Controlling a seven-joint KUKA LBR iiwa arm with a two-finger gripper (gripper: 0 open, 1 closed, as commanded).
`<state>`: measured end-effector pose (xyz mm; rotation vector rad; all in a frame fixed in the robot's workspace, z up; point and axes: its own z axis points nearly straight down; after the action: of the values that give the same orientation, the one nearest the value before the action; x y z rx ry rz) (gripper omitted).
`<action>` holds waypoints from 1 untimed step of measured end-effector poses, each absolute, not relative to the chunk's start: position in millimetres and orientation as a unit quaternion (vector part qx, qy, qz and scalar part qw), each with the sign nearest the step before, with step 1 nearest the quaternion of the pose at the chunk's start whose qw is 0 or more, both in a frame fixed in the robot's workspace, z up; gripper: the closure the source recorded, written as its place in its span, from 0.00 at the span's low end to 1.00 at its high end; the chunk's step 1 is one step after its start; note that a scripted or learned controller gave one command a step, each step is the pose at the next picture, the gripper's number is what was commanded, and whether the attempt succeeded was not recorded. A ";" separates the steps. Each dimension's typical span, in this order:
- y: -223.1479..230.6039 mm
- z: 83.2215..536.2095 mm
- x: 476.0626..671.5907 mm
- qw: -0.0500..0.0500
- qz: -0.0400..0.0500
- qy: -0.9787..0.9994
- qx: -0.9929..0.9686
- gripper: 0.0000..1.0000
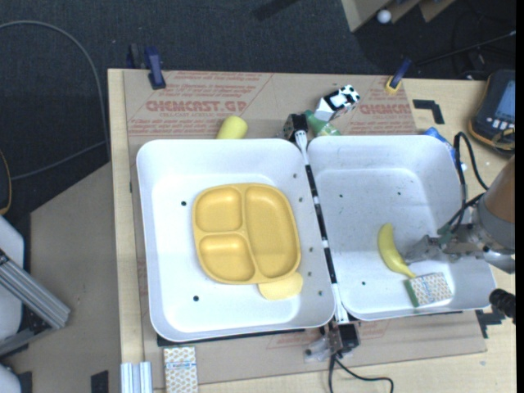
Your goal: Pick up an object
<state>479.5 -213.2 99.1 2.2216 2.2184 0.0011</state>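
End effector (426, 248) beside banana (393, 250); grip state unclear, arm cut off.

bench (123, 219): cardboard-topped; left bin (164, 219) and right bin (368, 170) touching side by side; yellow object (232, 128) at far edge

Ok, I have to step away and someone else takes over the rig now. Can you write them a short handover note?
Gripper: low in the right bin, beside the banana; nothing seen between its fingers, open or shut unclear.
Things: banana and a small patterned packet lie in the right bin's near corner. Yellow divided plate sits in the left bin, a yellow piece at its near edge.
Done: nothing lifted.
Left: grasp and lift an object, likely the banana.
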 end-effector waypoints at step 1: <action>-127.2 84.0 485.3 -0.002 0.000 0.708 0.706 0.00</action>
<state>485.3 -127.2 84.0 2.2225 2.2268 0.0004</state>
